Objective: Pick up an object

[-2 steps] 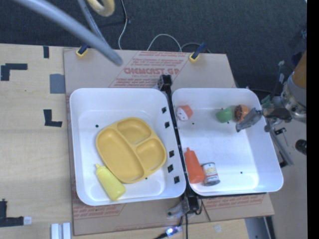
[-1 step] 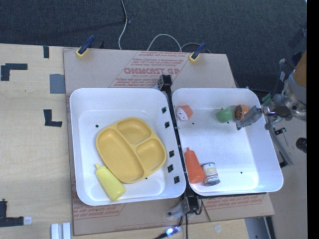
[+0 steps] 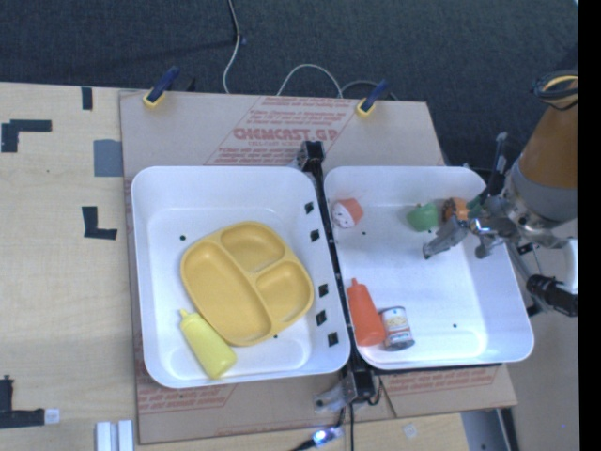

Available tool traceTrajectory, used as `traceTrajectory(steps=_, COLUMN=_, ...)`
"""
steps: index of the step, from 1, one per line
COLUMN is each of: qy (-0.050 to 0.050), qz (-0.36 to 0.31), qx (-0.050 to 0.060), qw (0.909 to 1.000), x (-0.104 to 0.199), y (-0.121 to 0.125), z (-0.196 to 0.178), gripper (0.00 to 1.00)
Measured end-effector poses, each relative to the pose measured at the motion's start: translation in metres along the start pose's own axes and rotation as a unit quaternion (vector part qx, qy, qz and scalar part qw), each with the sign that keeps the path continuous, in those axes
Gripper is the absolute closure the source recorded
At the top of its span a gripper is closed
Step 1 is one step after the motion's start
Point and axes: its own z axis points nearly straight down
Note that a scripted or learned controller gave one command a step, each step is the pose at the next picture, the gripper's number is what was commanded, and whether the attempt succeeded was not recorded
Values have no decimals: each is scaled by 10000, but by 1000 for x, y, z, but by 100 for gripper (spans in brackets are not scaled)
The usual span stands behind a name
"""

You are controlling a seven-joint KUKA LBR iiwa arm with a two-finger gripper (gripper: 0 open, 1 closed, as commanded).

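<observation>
On the tabletop, a sheet of printed cardboard lies under two shallow white bins set side by side. The left bin holds a yellow divided plate with three compartments, lying flat near the middle of the bin. Just beside the plate's lower left edge, a yellow squeeze bottle lies on its side. The right bin holds four things. A small white and orange object lies near its upper left corner, close to the divider between the bins. Below it, along the left wall, an orange bottle lies on its side, and a small can with a red and yellow label lies just beside the bottle's lower end. A green rounded object sits toward the upper right of this bin. Right of it, the gripper reaches in over the bin's right rim; whether its fingers are open or closed cannot be told, and nothing shows between them.
</observation>
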Motion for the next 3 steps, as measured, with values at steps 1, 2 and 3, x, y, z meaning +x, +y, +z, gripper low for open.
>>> traceTrajectory(steps=1, qy=2, qz=9, qx=8, qw=10000, x=-3, y=-11, z=57, gripper=0)
traceTrajectory(steps=2, qy=2, qz=4, qx=0, qw=10000, x=0, y=-12, z=105, gripper=0)
traceTrajectory(steps=3, qy=6, qz=-2, qx=11, qw=10000, x=0, y=-11, z=97, gripper=100)
